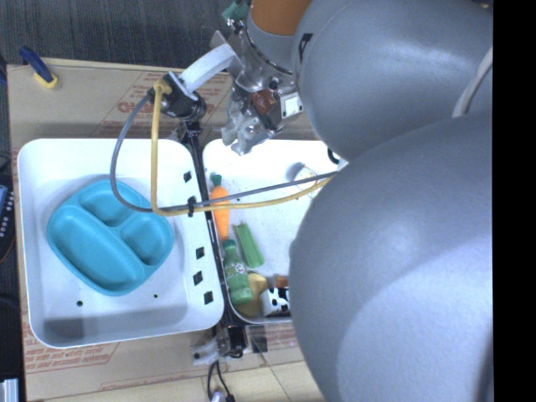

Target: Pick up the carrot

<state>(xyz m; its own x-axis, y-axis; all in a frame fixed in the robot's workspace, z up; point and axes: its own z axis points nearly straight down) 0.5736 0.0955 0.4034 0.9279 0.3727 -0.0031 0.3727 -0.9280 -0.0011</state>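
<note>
Camera view: pincer point(243, 136) hangs over the far edge of the right bin point(276, 162), nothing between its fingers; can't tell if it's open or closed. Carrot point(220, 210) lies below the pincer, nearer the camera, against the bin's left wall, with 1 green bottle point(248, 244) just beside it and hoses point(251, 193) crossing over it. My call: come down along the carrot's length, clear of hoses, grip mid-body.

Much of the right bin lies hidden
The arm point(394, 182) covers most of the right bin point(251, 162); beside the carrot point(220, 212), hoses cross it.
</note>
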